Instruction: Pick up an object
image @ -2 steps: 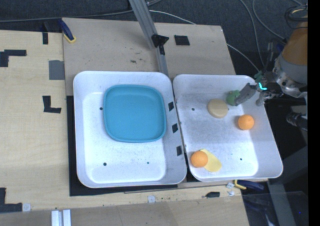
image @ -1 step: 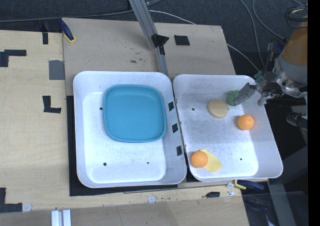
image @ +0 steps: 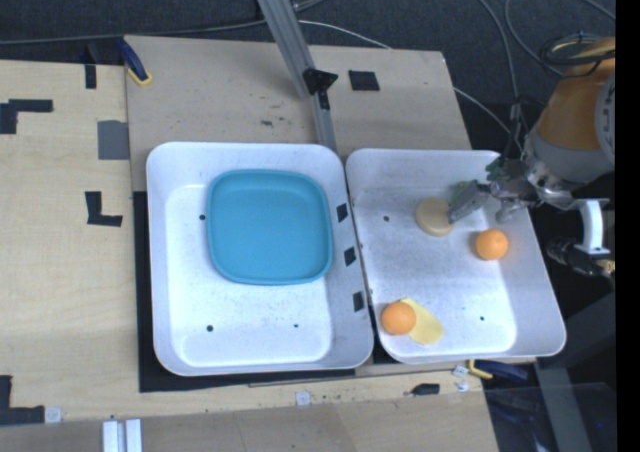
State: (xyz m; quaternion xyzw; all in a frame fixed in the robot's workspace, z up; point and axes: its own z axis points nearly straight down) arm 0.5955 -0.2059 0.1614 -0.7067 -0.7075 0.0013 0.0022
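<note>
While the arm reaches in from the right, the pincer (image: 468, 202) hangs low over the right bin (image: 520, 330), near its top edge. I cannot tell if the pincer is open or closed, because it is small and dark. Nothing can be seen gripped in it, so I think the pick-up is not done yet. What is left is to close on one thing and lift it.

Just beside the pincer, to its left, lies a tan round lump (image: 434, 217), maybe touching it. That lump looks like the thing it is going for. A bit below and to the right of the pincer sits an orange ball (image: 490, 244). Farther below and to the left sits a second orange ball (image: 398, 317), touching a pale yellow piece (image: 426, 326).

Far to the left of the pincer is the left bin (image: 180, 330), with a blue plate (image: 268, 226) in it.

Count: two bins, two orange balls, one tan lump, one yellow piece, one blue plate, all on the desk (image: 60, 270).
</note>
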